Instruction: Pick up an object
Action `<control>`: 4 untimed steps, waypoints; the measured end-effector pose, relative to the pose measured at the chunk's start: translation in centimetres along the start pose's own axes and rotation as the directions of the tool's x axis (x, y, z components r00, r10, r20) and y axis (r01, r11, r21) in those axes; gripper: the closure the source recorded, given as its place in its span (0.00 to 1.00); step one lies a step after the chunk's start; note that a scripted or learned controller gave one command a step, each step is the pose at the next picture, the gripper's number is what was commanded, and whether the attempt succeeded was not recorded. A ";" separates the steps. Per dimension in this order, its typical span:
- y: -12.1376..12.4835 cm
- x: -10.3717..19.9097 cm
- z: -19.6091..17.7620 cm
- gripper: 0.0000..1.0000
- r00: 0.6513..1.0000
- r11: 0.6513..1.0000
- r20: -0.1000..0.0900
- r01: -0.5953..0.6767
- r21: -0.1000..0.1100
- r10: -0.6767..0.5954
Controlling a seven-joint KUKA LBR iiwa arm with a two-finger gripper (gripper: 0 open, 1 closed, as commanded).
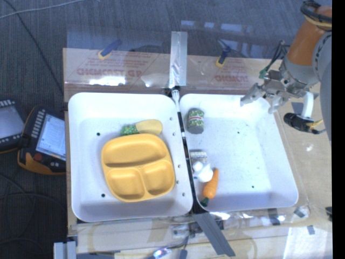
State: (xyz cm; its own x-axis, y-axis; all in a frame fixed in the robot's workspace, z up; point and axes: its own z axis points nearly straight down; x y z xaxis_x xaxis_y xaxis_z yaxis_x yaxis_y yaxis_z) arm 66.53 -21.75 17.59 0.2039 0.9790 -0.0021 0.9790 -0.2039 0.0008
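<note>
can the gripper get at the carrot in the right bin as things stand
Probably yes: the carrot lies exposed from above, though tight against the right bin wall and a white object. The gripper sits at the far corner.

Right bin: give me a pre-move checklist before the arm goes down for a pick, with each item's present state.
1. Targets present in the right bin: ok. A carrot, a small white object and a greenish can-like object lie along its left wall.
2. Gripper above the bin: ok, over the upper right corner, away from all the objects.
3. Gripper carrying nothing: ok, nothing shows beneath it.
4. Jaws open: cannot tell.
5. Room around the carrot: not ok. It touches the white object and lies close to the divider.
6. Room around the can-like object: ok, it lies apart from the others.
</note>
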 end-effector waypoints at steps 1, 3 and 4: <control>-2.0 3.7 -2.8 0.00 0.984 0.984 0.001 0.179 0.002 -0.179; -1.5 8.8 -5.8 0.00 0.996 0.996 0.001 -0.091 0.003 0.091; -2.4 11.3 -3.5 0.00 0.942 0.942 0.001 -0.335 0.006 0.335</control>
